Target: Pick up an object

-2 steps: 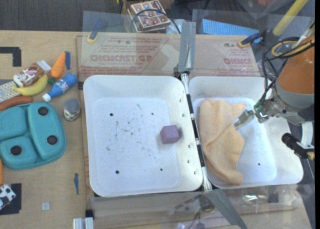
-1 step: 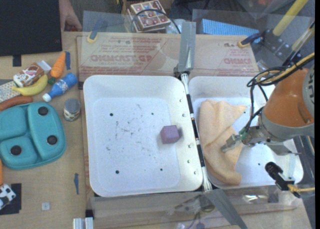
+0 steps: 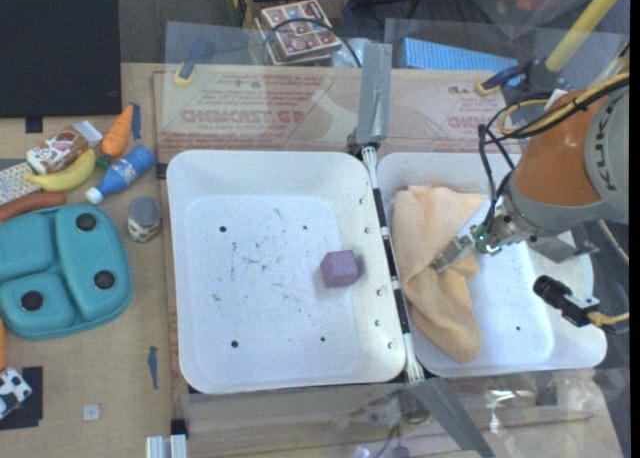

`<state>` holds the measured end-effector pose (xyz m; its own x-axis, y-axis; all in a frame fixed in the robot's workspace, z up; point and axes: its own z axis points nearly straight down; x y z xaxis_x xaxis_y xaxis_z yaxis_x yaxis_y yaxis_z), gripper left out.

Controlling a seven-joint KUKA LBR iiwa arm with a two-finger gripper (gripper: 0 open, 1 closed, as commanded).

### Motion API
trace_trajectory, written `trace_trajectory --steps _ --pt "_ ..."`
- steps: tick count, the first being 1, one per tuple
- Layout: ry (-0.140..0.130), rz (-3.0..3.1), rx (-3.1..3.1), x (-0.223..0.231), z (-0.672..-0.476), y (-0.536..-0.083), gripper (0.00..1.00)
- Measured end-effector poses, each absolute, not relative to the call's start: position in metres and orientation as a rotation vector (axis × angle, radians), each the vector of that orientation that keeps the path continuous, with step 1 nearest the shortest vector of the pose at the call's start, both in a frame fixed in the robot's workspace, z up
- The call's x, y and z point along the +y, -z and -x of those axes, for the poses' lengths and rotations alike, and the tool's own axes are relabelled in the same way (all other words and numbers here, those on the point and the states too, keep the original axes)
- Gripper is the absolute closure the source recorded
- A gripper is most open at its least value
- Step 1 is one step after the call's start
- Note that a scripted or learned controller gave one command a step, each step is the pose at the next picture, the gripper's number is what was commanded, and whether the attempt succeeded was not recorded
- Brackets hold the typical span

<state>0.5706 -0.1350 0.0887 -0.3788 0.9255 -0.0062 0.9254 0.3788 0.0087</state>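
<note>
The end effector (image 3: pixel 452 258) sits low on the crumpled pale-orange cloth (image 3: pixel 440 276) in the right white bin (image 3: pixel 570 346); can't tell if it's pinching yet. Best bet: bite a raised fold, lift straight up. A small purple block (image 3: pixel 340 268) lies in the scuffed left bin (image 3: pixel 200 186), toys clutter the counter (image 3: pixel 140 346) at 9 o'clock.

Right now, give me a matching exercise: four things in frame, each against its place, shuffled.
Things:
1. purple block
2. cloth
3. banana
4. end effector

Places:
A. bench, left of the bins
B. over the cloth
C. left bin
D. right bin

Pairs: 1-C, 2-D, 3-A, 4-B
</note>
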Motion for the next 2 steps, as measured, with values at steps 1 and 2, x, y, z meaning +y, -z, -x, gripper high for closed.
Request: trace_trajectory --steps 1,2 --pt "-0.009 -1.923 2.473 -0.1187 -0.5311 -0.0887 0.0" --pt "-0.011 -1.928 2.468 -0.1205 -0.5324 -0.0982 1.0"
